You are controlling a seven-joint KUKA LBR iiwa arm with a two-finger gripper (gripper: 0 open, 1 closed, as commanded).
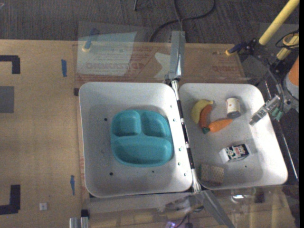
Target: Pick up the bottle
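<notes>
A small white bottle (234,152) with a dark printed label lies on its side in the lower middle of the right bin (273,172). My gripper (264,112) hangs over that bin's right edge, up and to the right of the bottle and well apart from it. Nothing shows in its grasp. The arm's orange band (293,75) enters at the frame's right edge.
The right bin also holds a banana (200,109), a carrot (219,125), a small white cylinder (232,107) with a reddish band and a brown pad (212,173) at the front. A teal divided plate (141,137) lies in the left bin (90,141).
</notes>
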